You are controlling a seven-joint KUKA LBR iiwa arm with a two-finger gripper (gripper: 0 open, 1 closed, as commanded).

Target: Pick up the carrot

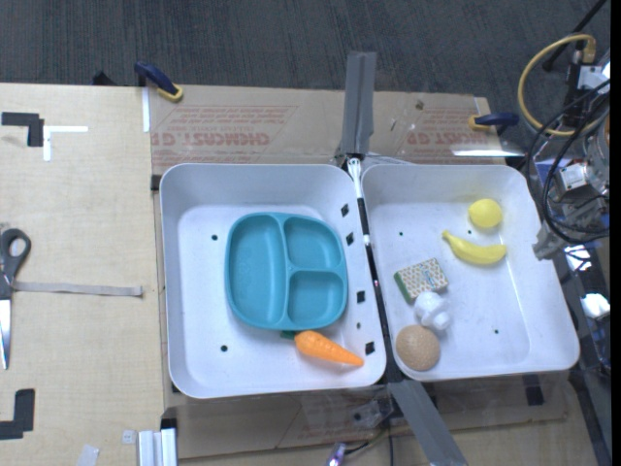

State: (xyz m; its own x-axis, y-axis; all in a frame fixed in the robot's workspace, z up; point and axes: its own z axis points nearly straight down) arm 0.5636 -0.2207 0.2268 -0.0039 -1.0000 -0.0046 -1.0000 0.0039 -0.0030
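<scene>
An orange carrot lies in the left bin, near its front wall and just below the teal divided plate. Its thick end points left and its tip points right, towards the wall between the bins. Nothing touches the carrot apart from the plate's front rim beside it.
The right bin holds a lemon, a banana, a small green patterned box, a white object and a tan round object. Scissors lie on the bench at far left. Cables hang at the right.
</scene>
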